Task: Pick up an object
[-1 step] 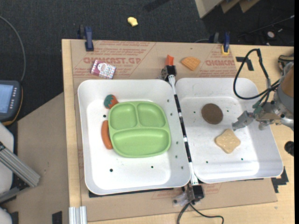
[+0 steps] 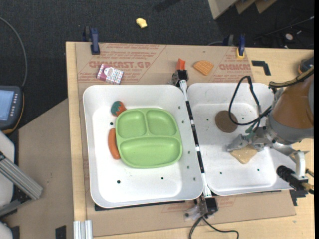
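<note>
Two bins: side by side on worktop [image 2: 75, 148]
Hand [image 2: 242, 144]: low in right bin [image 2: 214, 180], grip state unclear
Tan piece [image 2: 243, 156]: touching hand's underside
Brown disc [image 2: 225, 122]: just beyond hand

A flat tan piece [image 2: 244, 156] lies in the right bin [image 2: 219, 183], near a brown disc [image 2: 225, 121].

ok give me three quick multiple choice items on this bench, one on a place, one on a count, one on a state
1. Where does the green divided plate lie?
A. left bin
B. right bin
C. on the cardboard

2. How many compartments does the plate have?
A. two
B. three
C. five

3. How does the gripper stand?
A. high above the left bin
B. low in the right bin, at the tan piece
C. off the bench

Answers: 1 A, it sits inside the left bin. 2 B, two small above one long. 3 B, it is down beside the tan piece.
</note>
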Robot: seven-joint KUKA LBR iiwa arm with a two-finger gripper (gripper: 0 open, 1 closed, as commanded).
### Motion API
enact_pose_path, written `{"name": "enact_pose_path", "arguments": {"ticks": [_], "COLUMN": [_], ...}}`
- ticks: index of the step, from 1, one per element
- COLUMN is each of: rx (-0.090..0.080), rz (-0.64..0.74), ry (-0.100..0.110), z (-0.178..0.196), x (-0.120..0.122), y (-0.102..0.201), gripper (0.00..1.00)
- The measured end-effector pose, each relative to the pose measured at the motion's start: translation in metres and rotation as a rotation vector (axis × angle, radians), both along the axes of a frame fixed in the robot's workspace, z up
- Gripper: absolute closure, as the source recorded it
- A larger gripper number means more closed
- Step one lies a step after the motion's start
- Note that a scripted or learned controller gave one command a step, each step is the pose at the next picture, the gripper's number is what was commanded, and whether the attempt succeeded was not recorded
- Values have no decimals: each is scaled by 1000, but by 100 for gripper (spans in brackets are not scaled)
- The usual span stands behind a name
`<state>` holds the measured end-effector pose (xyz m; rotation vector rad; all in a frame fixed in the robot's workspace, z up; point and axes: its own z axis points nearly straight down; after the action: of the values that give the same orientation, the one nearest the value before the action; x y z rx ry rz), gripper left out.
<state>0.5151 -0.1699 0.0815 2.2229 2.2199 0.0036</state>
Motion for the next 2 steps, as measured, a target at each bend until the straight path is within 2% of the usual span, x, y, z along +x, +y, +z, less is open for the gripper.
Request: {"name": "enact_pose_path", "arguments": {"ticks": [1, 2], "rx": [-7, -6], "rz": [0, 0], "ry": [-8, -7], "z": [16, 16], "x": [2, 1], "y": [-3, -3], "gripper": [100, 0]}}
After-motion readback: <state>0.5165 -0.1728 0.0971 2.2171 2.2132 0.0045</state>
